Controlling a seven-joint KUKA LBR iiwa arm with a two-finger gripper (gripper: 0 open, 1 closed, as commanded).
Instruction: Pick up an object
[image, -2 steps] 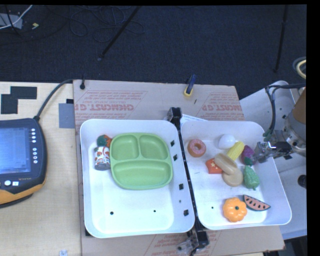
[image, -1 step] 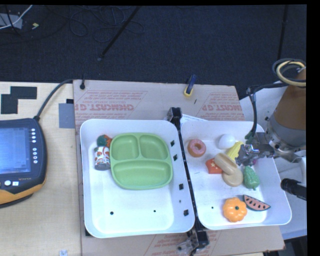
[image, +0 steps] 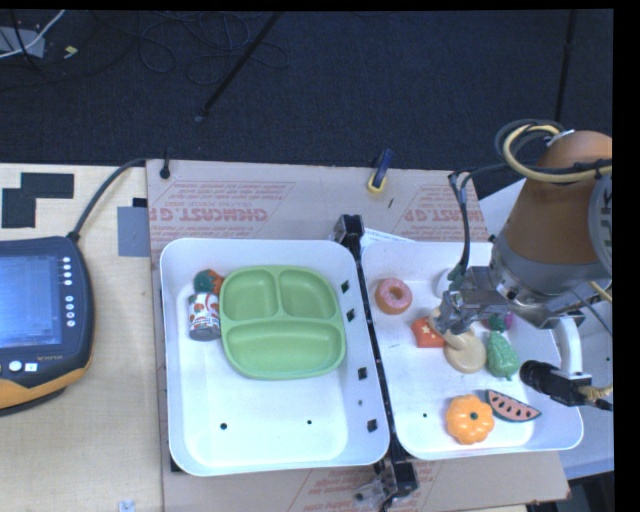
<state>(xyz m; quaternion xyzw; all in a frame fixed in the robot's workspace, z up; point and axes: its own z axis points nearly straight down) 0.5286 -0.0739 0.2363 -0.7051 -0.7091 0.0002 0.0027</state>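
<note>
Green tray (image: 282, 322) in left bin (image: 200, 420)

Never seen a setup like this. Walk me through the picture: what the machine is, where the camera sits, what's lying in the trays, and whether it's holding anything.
One camera looks down at a slant on a bench with two shallow white bins. The grey and orange shape at the right is a robot arm; its gripper is low in the right bin, among toy food: a pink donut, a red piece, a beige piece, a green vegetable, an orange pumpkin and a watermelon slice. I cannot tell if it holds anything. The left bin has a green divided plate and a small can. The screen at far left is a control pad.
</note>
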